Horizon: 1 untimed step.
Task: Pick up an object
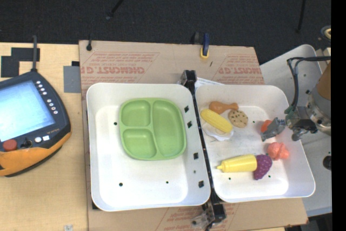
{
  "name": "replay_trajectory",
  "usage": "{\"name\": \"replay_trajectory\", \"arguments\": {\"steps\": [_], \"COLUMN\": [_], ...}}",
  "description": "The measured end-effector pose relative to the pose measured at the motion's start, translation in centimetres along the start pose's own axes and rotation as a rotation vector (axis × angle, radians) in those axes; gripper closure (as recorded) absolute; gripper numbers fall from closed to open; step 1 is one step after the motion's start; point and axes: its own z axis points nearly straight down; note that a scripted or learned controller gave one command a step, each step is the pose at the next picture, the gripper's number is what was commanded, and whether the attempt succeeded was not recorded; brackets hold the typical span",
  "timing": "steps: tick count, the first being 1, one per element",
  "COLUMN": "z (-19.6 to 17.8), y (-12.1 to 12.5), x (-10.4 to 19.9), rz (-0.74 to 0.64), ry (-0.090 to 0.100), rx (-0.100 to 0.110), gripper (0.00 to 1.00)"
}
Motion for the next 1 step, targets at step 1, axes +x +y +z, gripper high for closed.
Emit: {"name": "replay_trajectory", "arguments": {"steps": [1], "z": [-0.48], "y": [0.21], "x": [-0.04], "rz": [-0.001], "ry": [-0.002], "rx": [-0.010], "gripper": [0.00]}}
